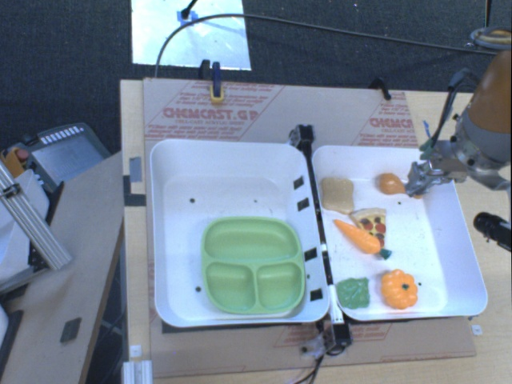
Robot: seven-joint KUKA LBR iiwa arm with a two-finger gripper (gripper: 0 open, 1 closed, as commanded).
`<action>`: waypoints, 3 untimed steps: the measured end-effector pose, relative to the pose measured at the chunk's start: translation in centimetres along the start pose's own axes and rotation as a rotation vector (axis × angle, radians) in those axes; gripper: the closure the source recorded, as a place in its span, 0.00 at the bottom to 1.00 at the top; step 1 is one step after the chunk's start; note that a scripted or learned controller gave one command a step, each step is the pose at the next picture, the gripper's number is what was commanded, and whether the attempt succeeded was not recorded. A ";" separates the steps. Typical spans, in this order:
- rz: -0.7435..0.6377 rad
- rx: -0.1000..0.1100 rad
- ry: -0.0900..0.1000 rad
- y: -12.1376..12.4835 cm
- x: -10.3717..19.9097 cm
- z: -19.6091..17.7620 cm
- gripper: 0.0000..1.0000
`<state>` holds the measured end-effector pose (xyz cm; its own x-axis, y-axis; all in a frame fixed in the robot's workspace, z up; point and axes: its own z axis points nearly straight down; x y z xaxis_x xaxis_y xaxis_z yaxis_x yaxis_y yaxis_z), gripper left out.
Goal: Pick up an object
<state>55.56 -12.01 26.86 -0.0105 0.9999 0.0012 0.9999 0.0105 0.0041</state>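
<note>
- the bench [200, 110] is seen from above, carrying two shallow white bins side by side.
- the left bin [232, 166] is occupied by a green divided plate [254, 264], laid flat toward its near edge.
- the right bin [448, 246] is scattered with toy foods.
- the arm [488, 110] is extended in from the right, and the jaws [418, 184] are lowered at the far right part of the right bin; how wide they are set cannot be told.
- a carrot [358, 236] is laid at a slant in the middle, touching a pizza slice [372, 222].
- a beige bread slice [338, 194] is placed near the divider.
- a small pumpkin [399, 289] is set near the front edge, with a green leafy piece [353, 293] to its left.
- a small orange fruit [390, 184] is found just beside the jaws.
</note>
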 end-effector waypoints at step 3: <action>0.002 0.003 0.000 3.0 14.9 2.9 1.00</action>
<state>58.45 2.88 24.00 -0.0083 1.0000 0.0009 1.0000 0.0083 0.0010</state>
